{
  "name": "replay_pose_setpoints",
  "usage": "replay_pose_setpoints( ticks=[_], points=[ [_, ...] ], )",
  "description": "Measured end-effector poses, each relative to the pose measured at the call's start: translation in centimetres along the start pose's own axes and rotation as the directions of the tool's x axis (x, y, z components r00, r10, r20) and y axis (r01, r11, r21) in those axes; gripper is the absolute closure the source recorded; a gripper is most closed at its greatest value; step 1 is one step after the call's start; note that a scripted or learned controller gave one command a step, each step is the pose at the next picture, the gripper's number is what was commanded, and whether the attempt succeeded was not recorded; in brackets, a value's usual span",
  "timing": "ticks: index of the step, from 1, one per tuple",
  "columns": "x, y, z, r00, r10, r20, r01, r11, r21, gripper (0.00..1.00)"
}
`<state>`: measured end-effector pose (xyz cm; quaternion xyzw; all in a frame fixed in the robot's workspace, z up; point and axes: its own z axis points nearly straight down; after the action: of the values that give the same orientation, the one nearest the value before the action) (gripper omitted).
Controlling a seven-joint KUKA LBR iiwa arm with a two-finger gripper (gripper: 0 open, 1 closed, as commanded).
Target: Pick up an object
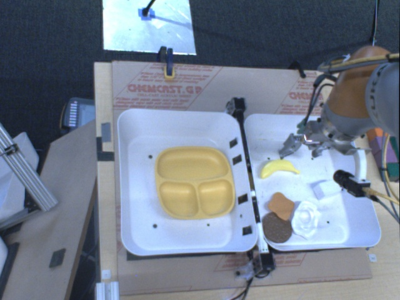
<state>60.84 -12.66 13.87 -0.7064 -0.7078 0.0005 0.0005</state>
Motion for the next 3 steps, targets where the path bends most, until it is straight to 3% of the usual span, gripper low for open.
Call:
replay_pose_setpoints(
  ticks=[1,2,3],
  points=[
    [0.1,0.3,4.8,1.000,0.001,0.000,-0.001,1.000,-0.010,0.00],
    [0.0,0.2,3.7,1.000,0.001,0.001,-0.001,1.000,-0.007,1.00],
    [-0.4,0.1,-2.7,1.000,0.002,0.002,-0.002,1.000,-0.009,1.00]
  ],
)
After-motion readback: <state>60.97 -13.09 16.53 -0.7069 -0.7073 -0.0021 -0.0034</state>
